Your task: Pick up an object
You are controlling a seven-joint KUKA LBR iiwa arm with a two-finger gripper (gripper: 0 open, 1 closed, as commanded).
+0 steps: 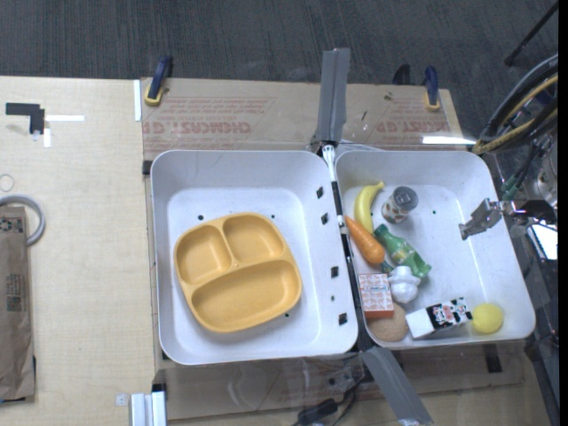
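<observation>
The right bin holds a cluster of items along its left side: a yellow banana, an orange carrot, a green bottle, a small dark-lidded jar, a white garlic-like piece, a red and white box and a brown round cookie. A black and white carton and a yellow lemon lie near the front wall. My gripper hangs over the bin's right part, apart from all the items, with nothing seen in it.
The left bin holds a yellow divided plate. A grey divider post rises between the bins at the back. Cables and the arm crowd the right edge. A brown bag lies on the bench at far left.
</observation>
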